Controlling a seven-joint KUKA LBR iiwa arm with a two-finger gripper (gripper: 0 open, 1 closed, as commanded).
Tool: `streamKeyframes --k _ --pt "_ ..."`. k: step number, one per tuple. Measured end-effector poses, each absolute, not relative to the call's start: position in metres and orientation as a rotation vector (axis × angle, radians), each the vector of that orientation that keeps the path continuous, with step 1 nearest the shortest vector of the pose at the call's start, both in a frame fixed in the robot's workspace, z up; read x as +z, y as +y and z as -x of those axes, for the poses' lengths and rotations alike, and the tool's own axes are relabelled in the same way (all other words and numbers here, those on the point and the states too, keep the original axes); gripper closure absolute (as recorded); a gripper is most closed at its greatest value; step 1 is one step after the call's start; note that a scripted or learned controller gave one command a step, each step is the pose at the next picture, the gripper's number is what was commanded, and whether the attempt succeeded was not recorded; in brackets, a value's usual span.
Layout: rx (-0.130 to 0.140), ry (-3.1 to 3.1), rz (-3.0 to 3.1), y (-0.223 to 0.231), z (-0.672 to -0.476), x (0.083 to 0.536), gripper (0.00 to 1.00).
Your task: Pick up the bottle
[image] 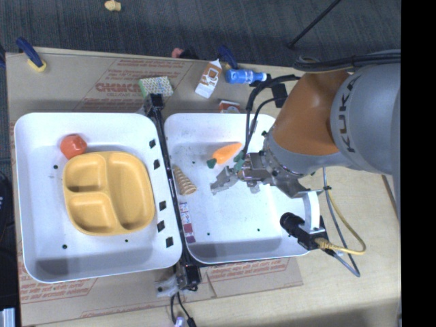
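Apparently not yet begun: the bottle (243, 77) lies on the bench (354, 278), outside both bins, with nothing gripping it.

Blue with a pale cap end, the bottle rests on its side just beyond the far rim of the right bin (225, 247), beside a small carton (209, 79) and a green-patterned packet (156, 85). The claw (225, 178) hangs inside the right bin, well apart from the bottle; its fingers look spread and nothing sits between them, so the reach, grip and lift all seem left to do. Within the right bin, an orange carrot (225, 152) lies just beside the claw, and a ridged tan cone (182, 180) lies near the wall shared with the left bin (41, 264). Further from the bottle, the left bin holds a yellow divided tray (109, 191) and a red-orange ball (73, 144) touching the tray's far corner.
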State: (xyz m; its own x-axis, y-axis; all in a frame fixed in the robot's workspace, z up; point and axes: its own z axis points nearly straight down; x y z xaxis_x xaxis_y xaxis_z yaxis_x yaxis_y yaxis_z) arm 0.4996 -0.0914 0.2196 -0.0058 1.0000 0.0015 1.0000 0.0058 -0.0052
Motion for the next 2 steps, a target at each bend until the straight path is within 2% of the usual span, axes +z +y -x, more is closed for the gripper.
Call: streamKeyframes --k 1,2 --pt "0.007 -2.229 2.204 -0.091 -0.5 0.23 1.0" --pt "0.004 -2.326 2.106 -0.16 -0.475 0.19 1.0"
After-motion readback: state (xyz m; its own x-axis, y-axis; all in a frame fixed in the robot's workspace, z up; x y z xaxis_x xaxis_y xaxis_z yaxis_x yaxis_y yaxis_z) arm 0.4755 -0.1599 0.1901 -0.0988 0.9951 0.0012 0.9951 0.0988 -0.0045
